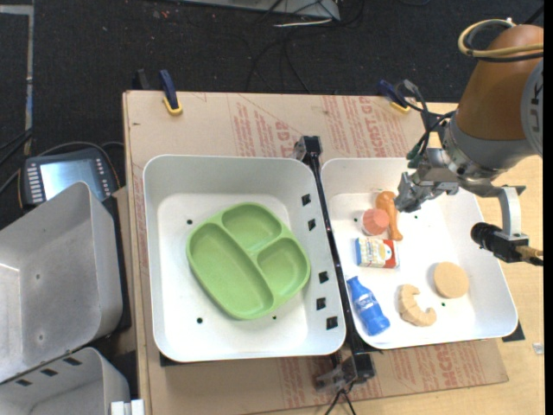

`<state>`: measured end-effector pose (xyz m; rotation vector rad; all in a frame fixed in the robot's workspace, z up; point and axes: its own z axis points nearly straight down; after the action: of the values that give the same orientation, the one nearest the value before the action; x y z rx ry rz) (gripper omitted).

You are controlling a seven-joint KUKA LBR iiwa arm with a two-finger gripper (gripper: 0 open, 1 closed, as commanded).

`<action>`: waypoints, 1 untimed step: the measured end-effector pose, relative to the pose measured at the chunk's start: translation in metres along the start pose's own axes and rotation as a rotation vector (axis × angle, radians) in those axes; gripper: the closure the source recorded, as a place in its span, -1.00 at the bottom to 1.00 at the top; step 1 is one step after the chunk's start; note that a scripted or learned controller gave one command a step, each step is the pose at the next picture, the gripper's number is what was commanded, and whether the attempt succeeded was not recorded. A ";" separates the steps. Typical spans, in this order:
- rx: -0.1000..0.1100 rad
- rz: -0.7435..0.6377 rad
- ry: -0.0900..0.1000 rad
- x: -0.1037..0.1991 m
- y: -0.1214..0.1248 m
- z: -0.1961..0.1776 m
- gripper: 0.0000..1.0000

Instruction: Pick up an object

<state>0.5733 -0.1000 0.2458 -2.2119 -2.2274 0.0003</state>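
Nearest the lower edge of the frame, in the right bin (497, 318): a blue bottle (368, 306) lying on its side against the bin's left wall, cap toward the top; just to its right a tan croissant-shaped piece (416, 306); up and right of that, close by, a round tan disc (450, 279). Centre of the same bin: a small white carton (376, 252) with blue print and a red end, lying flat above the bottle. Touching the carton's upper edge: a pink round piece (375, 221) and beside it, on the right, an orange carrot-like stick (391, 214) running up and down the frame. Left bin (164, 232), lower centre-left of the frame: one green divided plate (249, 259) with three compartments, lying flat and turned at a slant. Between the bins: a black divider strip (321, 232) with clips. My gripper (413, 190) hangs in the upper part of the right bin, just above and right of the carrot stick's top end; I cannot tell whether my fingers are spread or pressed together, as they read as one dark mass, and nothing shows between them. Behind it, my orange wrist band (499, 80) fills the upper right corner. Beneath all: a cardboard-covered bench (225, 124) with a blue and yellow clamp (170, 93) at its far left edge. Far left of frame: a grey container (52, 275) and a small screen (69, 178).
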 end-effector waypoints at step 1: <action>0.001 -0.001 0.000 0.055 -0.010 0.005 1.00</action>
<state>0.5624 -0.0456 0.2411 -2.2106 -2.2279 0.0012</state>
